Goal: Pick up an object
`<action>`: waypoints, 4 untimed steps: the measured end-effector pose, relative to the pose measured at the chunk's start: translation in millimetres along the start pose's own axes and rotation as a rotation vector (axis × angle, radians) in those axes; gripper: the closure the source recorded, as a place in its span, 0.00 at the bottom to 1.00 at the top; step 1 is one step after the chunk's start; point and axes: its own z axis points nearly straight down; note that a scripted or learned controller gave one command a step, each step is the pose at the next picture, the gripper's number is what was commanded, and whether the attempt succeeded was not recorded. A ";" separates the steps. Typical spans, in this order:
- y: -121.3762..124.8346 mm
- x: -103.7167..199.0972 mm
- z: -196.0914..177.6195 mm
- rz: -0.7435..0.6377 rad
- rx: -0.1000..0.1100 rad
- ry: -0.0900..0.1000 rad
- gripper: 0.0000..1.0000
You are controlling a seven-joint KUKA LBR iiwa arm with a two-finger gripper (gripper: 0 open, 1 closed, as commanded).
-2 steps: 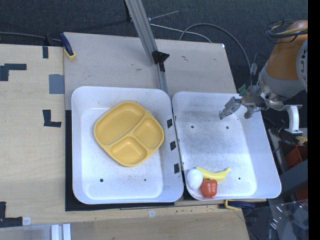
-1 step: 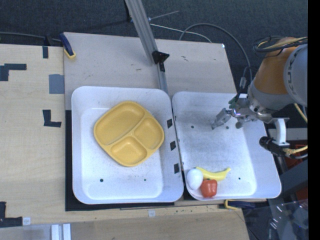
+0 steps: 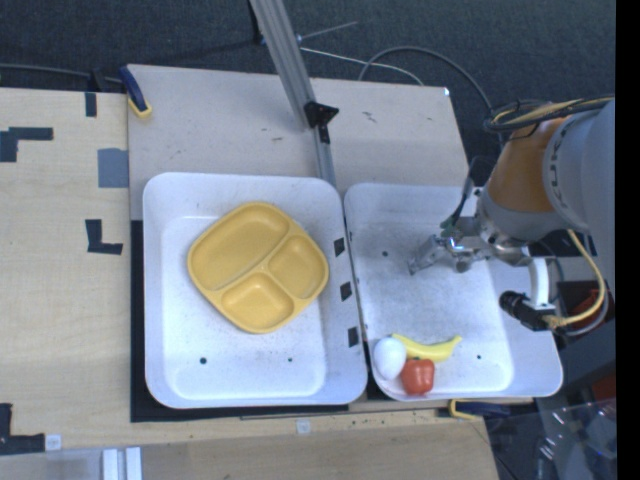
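Observation:
In the right bin [image 3: 520, 368], a yellow banana [image 3: 432, 347], a white ball [image 3: 388, 357] and a small red fruit [image 3: 419, 375] lie bunched together at the front left corner. A yellow divided plate [image 3: 258, 265] rests in the left bin [image 3: 165, 268]. My gripper [image 3: 428, 256] hangs low over the middle of the right bin, pointing left, well behind the banana group. I see nothing in it. The grey arm with its orange band [image 3: 520, 173] reaches in from the right.
A slanted metal pole [image 3: 290, 58] crosses the bench behind the bins and ends near their shared wall. Cables [image 3: 560, 313] loop at the arm's wrist over the right bin's right edge.

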 end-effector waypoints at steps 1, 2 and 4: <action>1.1 0.5 -13.1 -0.001 -0.003 0.001 1.00; -5.3 -2.0 -72.7 0.001 -0.011 -0.001 1.00; -2.0 -6.6 -171.6 0.000 -0.009 -0.001 1.00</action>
